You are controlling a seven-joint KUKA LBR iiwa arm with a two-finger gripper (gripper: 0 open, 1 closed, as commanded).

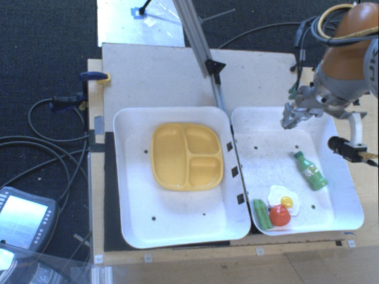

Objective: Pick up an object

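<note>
From my station I see 2 white bins side by side on the bench. The left bin (pixel 136 218) carries a yellow divided plate (pixel 187 156) with 3 compartments, lying flat near the bin's middle. The right bin (pixel 349 212) holds the loose items. A green bottle (pixel 310 171) lies on its side toward the bin's right half, cap pointing up-left. At the near edge I count 3 more things clustered together: a toy fried egg (pixel 284 199), a red tomato (pixel 279 216) touching the egg's lower edge, and a green vegetable piece (pixel 261 213) just beside the tomato on its left.

The arm (pixel 349 46) comes in from the right, its orange band above the wrist. The gripper (pixel 290 118) sits over the far rim of the right bin, well apart from the bottle and from the cluster at the near edge. Nothing shows between its tips. Whether the pincer stands apart or together, I cannot tell from this angle; the tip is small and dark against the wrist hardware.
</note>
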